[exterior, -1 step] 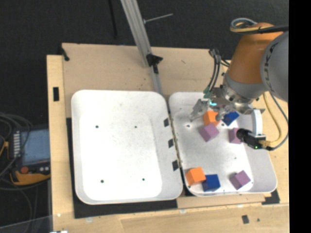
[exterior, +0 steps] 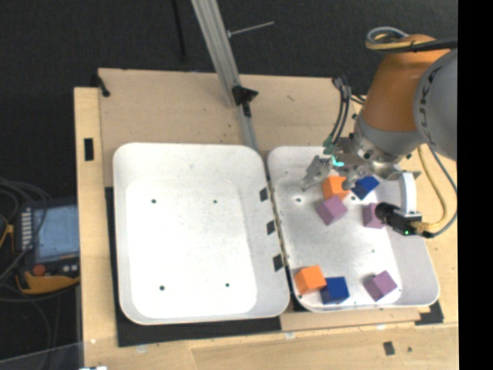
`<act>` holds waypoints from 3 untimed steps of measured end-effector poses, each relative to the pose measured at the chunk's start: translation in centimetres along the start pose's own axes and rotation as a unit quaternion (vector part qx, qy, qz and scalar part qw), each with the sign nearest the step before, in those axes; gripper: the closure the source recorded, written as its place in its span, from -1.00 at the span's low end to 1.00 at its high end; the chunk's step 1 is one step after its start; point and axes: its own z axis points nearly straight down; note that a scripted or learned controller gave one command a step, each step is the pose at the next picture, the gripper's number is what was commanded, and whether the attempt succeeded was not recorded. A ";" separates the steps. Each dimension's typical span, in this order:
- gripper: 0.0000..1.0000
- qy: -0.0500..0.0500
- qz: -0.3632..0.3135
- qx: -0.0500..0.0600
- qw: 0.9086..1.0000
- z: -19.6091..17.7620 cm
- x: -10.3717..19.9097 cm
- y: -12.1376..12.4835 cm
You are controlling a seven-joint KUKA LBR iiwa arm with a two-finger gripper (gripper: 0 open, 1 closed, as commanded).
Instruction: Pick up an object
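Hovering jaws [exterior: 337,177] sit directly above orange block [exterior: 334,186].

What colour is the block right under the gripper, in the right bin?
Orange. The block sits just under the gripper in the right bin, clearest in the camera view.

A pale wooden surface [exterior: 177,106] sits on dark carpeted floor [exterior: 92,21]. A metal pole [exterior: 219,48] slants across it, and a handheld control pendant [exterior: 46,245] with cables lies at the left.
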 end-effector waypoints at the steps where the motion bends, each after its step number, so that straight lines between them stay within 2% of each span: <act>1: -1.00 -0.001 0.001 0.003 1.000 4.6 -0.4 -0.9; 2: -1.00 -0.003 0.002 -0.009 1.000 8.4 -0.7 0.1; 3: -1.00 -0.003 0.004 -0.012 1.000 8.6 -0.7 0.3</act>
